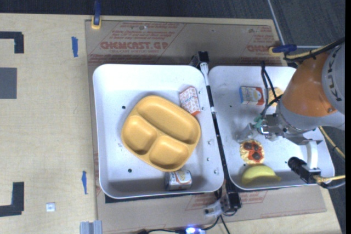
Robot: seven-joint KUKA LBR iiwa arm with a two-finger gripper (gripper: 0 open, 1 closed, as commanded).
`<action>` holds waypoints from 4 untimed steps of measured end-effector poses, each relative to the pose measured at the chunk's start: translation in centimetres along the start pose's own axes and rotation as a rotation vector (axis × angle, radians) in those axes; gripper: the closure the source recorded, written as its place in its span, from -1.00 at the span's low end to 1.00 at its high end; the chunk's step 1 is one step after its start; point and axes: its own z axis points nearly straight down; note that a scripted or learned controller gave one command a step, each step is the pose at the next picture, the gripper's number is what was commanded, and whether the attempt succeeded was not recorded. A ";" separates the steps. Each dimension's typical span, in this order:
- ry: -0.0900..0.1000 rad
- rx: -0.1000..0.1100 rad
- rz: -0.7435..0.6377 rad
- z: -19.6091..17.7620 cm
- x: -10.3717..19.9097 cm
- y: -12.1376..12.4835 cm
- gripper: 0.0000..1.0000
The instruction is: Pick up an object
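My gripper point(260, 129) hangs low in the right bin point(230, 118), near its middle, on the grey arm with the orange band. Just below it lies a small round pizza toy point(252, 152), and a yellow banana point(259, 174) rests against the bin's front wall. A small white and orange carton point(252, 95) sits behind the gripper, toward the back of the bin. I see nothing held in the gripper.
The left bin point(107, 118) holds a large yellow divided plate point(160, 132), a red and white packet point(189, 100) at the plate's back right, and a small can point(179, 179) by the front wall. Brown cardboard lies under both bins.
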 end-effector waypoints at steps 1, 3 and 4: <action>0.000 -0.002 -0.001 0.0 1.9 -3.6 -1.00; -0.002 -0.010 -0.001 -2.0 1.9 -3.3 1.00; 0.001 0.000 -0.003 -9.9 9.1 -2.3 1.00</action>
